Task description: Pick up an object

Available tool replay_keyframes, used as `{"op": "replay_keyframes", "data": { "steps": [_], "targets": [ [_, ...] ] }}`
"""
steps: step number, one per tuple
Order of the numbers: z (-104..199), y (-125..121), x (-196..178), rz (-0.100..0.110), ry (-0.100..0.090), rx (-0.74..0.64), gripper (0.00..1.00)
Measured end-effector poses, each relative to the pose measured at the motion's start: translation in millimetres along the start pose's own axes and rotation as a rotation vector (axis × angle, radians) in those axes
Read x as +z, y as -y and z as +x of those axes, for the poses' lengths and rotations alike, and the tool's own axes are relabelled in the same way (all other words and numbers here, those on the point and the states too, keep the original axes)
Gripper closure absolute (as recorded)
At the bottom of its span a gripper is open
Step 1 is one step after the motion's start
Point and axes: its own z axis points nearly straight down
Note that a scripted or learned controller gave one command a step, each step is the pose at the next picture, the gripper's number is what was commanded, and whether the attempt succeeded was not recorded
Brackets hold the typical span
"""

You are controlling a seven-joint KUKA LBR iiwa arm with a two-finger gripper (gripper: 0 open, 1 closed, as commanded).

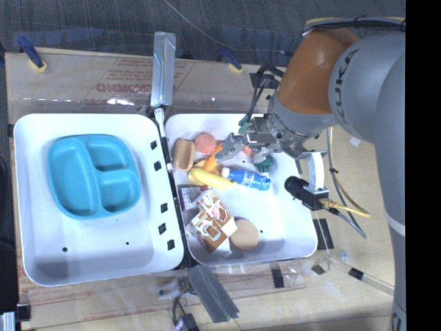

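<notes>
Overhead view of the worktop with its two bins. The grey arm, with its orange band above the wrist, reaches in from the view's right and holds the jaws over the rear middle of the right-hand shallow white bin. At this slant and scale it cannot be told whether the jaws are released or clenched, or whether anything sits between them. All the candidate objects lie in this bin. A blue plastic bottle with a white cap lies on its side just in front of the jaws, toward the view's bottom edge. A yellow banana-shaped piece lies beside its cap end, in front of the jaws and to their left in the view. A small orange piece is near the jaws on that same side, and a round salmon-red piece lies level with them. Farther that way, a tan bread-roll-shaped piece lies against the bin wall. Well in front of the jaws, at the near end of the bin, a brown-and-white printed snack packet touches a round tan bun-shaped piece. Well apart from the jaws, toward the view's left, the left-hand shallow white bin holds a light-blue divided plastic tray.
</notes>
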Motion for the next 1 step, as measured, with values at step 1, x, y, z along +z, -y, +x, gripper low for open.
{"op": "replay_keyframes", "data": {
  "steps": [1],
  "targets": [
    [-17.9, 39.4, 86.9, 0.002, 0.000, -0.042, 0.00]
  ]
}}
